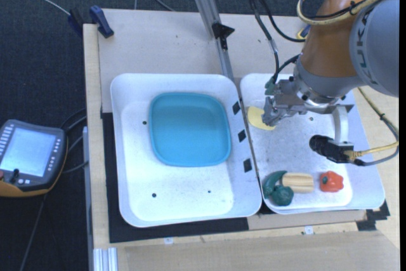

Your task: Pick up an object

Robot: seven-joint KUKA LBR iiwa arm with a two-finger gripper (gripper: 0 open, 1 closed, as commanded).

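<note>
Pincer (pixel 274 112) lowered over a pale yellow object (pixel 258 118) in the right bin (pixel 365 136); the object protrudes just to its left, apparently directly beneath. Whether the pincer is released or clenched cannot be told.

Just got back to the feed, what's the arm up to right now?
The arm's gripper is down in the right bin, over a pale yellow object near its left wall. Whether it has a hold is unclear. A green item, a tan block and a red piece lie along the front edge. The left bin holds a blue tray.
</note>
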